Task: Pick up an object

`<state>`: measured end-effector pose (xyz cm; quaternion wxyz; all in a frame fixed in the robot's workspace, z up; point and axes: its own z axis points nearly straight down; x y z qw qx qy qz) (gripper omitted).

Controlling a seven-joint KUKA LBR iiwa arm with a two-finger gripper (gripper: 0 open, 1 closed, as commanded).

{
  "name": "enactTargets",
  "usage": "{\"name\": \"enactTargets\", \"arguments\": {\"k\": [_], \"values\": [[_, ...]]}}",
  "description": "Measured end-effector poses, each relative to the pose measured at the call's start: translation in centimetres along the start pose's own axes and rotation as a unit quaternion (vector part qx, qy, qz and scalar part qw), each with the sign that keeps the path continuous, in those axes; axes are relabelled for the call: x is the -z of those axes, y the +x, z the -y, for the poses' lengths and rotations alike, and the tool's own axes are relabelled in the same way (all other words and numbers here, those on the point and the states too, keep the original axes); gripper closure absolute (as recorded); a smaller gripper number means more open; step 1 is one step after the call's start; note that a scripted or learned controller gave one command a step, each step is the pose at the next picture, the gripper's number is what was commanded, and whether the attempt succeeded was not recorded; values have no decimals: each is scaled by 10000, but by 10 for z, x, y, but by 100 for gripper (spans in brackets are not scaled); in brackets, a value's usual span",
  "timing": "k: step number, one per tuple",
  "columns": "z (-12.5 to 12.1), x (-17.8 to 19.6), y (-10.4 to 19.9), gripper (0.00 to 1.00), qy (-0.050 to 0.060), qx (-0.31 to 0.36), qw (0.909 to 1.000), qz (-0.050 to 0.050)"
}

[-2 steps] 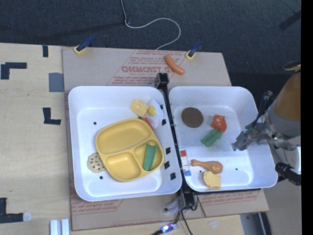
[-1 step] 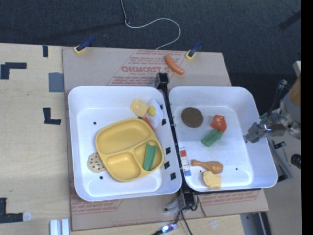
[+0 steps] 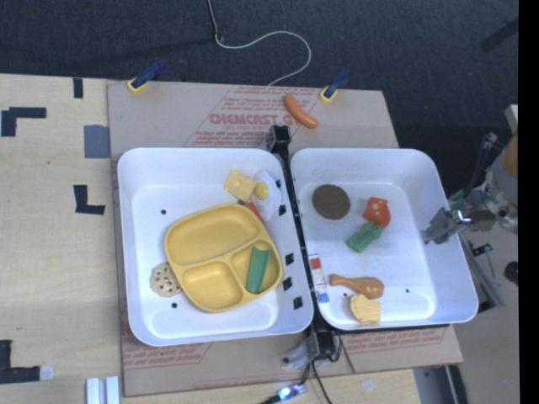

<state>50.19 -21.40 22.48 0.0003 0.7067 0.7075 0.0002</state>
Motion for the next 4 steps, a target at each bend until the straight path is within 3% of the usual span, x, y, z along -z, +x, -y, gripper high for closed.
{"name": "enactTargets", "arguments": {"k": [3,4], "values": [[-63,1,142,100,2,31,10000,-8],[-103,-1,178,100,1,17,10000,-4]]}}
